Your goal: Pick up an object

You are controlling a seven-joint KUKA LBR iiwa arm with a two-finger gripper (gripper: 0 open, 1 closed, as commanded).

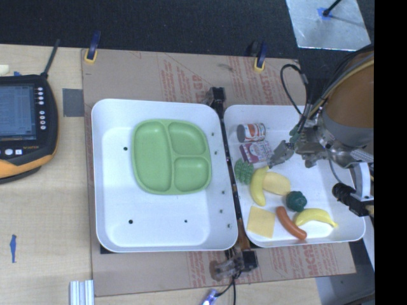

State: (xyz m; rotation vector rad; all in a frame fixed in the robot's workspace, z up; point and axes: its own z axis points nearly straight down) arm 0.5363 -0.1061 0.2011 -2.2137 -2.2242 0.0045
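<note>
1. The gripper (pixel 280 154) hangs over the right bin (pixel 346 232), reaching in from the right above the toy food; whether its jaws are spread or pressed together, I cannot tell.
2. Just left of its tip lie a small can (pixel 252 131) and a pink-and-white packet (pixel 255 152).
3. Below it: green broccoli (pixel 243 170), a yellow pear-like fruit (pixel 276 183), a cheese slice (pixel 261 222), a sausage (pixel 290 223), a banana (pixel 316 216).
4. The left bin (pixel 114 234) holds a green divided plate (pixel 171 155).
</note>
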